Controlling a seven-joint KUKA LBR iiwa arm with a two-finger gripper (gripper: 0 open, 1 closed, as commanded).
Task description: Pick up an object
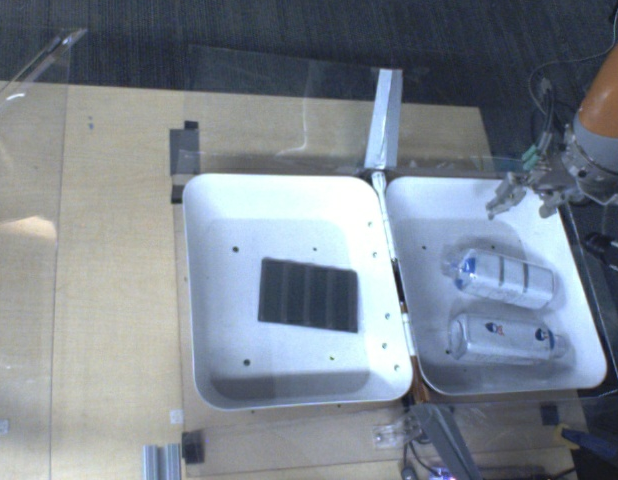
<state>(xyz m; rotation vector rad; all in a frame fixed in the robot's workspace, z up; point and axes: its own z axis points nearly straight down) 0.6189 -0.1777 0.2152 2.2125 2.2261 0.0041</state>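
Observation:
Two objects lie on their sides in the right bin (429, 218). One is a clear plastic bottle (504, 276) with a blue label. The other is a silver can-like bottle (507, 338), just in front of it near the bin's front wall. My gripper (522, 200) hangs over the far right corner of that bin, above and behind the clear bottle. Its two fingers are spread, open, with nothing between them. It touches neither object.
The left bin (219, 218) holds a dark ribbed rectangular pad (309, 295) near its middle. A grey metal strip (383, 118) stands behind the gap between the bins. Cables and dark fixtures crowd the right edge by the arm.

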